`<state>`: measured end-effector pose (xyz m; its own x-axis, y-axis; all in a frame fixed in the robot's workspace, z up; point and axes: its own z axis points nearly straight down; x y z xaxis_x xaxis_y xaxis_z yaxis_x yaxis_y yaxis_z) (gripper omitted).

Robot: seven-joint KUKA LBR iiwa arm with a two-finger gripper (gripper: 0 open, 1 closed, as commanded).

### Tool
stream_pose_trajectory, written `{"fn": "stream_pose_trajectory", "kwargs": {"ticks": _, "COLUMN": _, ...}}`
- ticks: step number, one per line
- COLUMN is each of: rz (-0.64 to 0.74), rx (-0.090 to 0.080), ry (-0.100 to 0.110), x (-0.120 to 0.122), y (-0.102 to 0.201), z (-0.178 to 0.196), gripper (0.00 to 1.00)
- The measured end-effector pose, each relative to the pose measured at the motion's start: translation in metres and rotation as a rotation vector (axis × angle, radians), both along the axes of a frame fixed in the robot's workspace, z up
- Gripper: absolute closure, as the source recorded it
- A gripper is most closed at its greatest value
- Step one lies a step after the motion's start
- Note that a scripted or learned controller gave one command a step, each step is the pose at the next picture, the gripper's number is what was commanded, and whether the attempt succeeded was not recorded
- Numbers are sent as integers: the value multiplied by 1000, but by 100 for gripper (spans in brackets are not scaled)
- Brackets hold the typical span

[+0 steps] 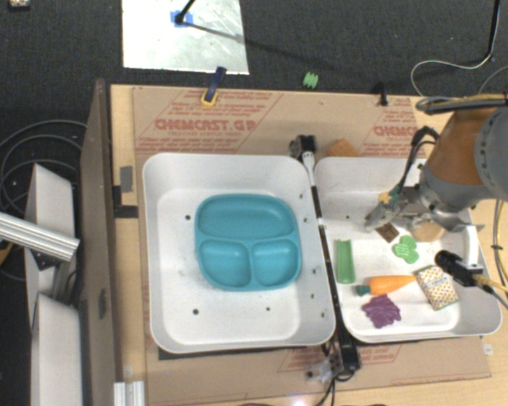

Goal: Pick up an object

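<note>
My gripper is low inside the right bin, near its middle, reaching in from the right. Just to its lower right lies a small green leafy toy, very close to the gripper. A green block lies upright along the bin's left wall. An orange carrot lies below the gripper, with a purple grape bunch under it near the front edge. A patterned cream box sits at the front right. Nothing shows as held.
The left bin holds a teal divided plate. A black divider with clamps runs between the two bins. Cardboard lies under the bins, and cables trail at the upper right.
</note>
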<state>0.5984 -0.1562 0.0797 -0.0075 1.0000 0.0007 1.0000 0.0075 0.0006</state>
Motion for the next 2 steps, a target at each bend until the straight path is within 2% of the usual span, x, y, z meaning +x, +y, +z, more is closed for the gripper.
{"fn": "stream_pose_trajectory", "kwargs": {"ticks": 1, "rz": -2, "rx": -1, "ry": -5, "x": 0, "y": -2, "z": 16, "gripper": 100}}
{"fn": "stream_pose_trajectory", "kwargs": {"ticks": 2, "rz": -6, "rx": 0, "ry": -2, "x": -7, "y": -1, "z": 30, "gripper": 100}}
